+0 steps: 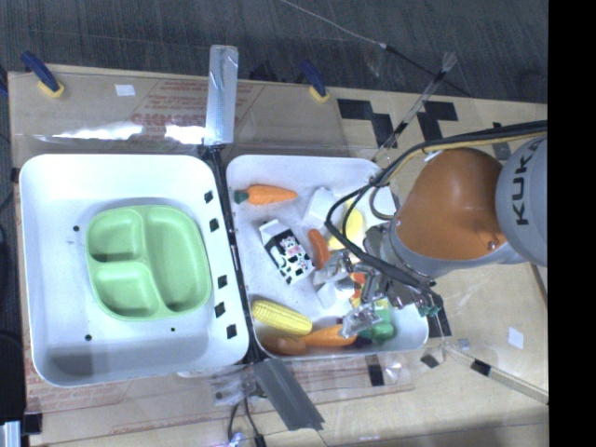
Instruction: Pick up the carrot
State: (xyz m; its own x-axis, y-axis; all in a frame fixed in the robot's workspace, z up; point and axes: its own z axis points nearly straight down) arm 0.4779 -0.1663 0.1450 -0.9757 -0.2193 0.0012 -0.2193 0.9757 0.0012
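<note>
Carrot (268,195): lying flat at the far end of the right bin (279,168), leaf end toward the divider, apart from neighbours. Tool (365,313): low at the near end among toys; open or closed, cannot tell. Advice: travel to the far end, align across the carrot's width, descend on its thick middle, close squarely.
</note>
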